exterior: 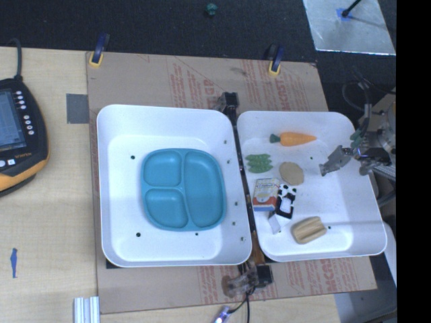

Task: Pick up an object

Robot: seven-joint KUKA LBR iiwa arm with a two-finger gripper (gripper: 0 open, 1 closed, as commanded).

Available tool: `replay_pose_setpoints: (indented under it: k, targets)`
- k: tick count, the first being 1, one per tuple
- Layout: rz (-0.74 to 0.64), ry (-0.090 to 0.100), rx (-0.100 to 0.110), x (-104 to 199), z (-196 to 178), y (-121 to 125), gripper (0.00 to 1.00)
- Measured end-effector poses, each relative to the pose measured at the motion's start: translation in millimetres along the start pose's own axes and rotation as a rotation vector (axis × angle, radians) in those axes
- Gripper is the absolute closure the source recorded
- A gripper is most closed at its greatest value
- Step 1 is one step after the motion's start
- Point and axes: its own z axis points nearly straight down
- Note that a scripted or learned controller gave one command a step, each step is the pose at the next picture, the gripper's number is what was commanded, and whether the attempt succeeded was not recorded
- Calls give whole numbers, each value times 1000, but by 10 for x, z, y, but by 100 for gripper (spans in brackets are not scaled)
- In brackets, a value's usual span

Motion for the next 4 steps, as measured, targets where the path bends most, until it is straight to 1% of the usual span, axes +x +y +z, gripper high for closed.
replay_pose_setpoints:
  k: [1,2,3,4]
  targets:
    - [-3,0,3,508,606,409,0]
    - [0,-2,2,127,1396,811,0]
    - [-1,-4,1,117,1281,819,100]
    - [-2,-4,1,117,1282,819,0]
